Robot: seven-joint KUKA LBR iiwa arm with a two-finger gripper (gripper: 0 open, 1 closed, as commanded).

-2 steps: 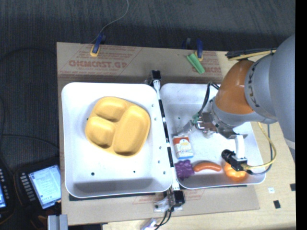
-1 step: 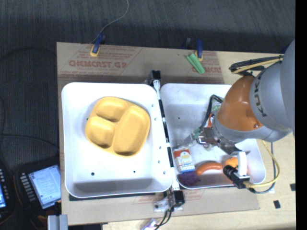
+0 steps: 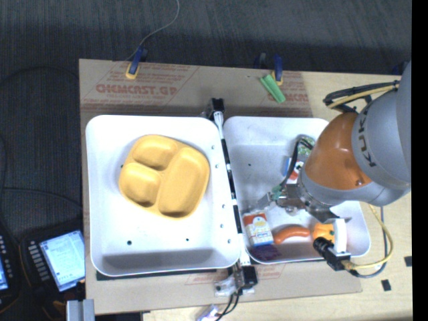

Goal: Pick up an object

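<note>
Near the front wall of the right bin (image 3: 267, 139), a small pile of candidates for the pick lies together: a carton with an orange label (image 3: 257, 229), an orange carrot-shaped toy (image 3: 292, 233) just beside it, and a dark purple item (image 3: 265, 251) touching the front wall. They sit bunched in the lowest near corner, probably where loose objects settle or are dropped.

Directly above that cluster, the grey arm (image 3: 388, 139) reaches in from the right and bends steeply down into the bin, its orange band (image 3: 338, 156) facing the camera and its wrist over the carrot toy. The gripper (image 3: 294, 202) is buried beneath the wrist housing; whether it is wide, narrow or holding anything cannot be told.

Across the divider, a yellow three-compartment tray (image 3: 164, 174) lies upside down in the middle of the left bin (image 3: 107, 246), well apart from the arm.

Farther back, a green marker (image 3: 273, 88) rests on the brown board (image 3: 134, 89) behind the bins.
</note>
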